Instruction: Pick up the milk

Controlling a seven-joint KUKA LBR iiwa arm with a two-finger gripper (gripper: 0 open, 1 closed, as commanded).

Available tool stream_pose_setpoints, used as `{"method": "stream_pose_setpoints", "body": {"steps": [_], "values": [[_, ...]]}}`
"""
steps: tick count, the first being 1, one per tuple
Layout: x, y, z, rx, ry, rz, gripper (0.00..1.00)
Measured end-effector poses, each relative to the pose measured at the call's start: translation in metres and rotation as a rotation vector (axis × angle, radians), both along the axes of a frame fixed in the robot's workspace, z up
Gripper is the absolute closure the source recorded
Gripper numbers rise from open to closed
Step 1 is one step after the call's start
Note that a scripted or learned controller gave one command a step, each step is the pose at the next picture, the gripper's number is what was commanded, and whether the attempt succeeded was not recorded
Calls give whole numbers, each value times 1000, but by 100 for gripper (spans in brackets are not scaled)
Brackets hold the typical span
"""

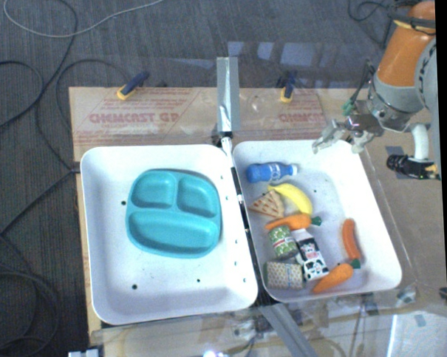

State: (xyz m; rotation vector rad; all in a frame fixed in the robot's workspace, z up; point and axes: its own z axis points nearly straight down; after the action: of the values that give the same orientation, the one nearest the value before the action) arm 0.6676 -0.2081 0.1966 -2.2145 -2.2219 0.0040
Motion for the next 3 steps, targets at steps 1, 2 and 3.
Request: {"method": "stream_pose_setpoints", "body": {"steps": [1, 2, 3], "values": [[-71, 43, -103, -1, -1, 5, 0], [-160, 72, -106, -6, -21, 130, 0], [-87, 112, -76, -1, 2, -102, 0]]}}
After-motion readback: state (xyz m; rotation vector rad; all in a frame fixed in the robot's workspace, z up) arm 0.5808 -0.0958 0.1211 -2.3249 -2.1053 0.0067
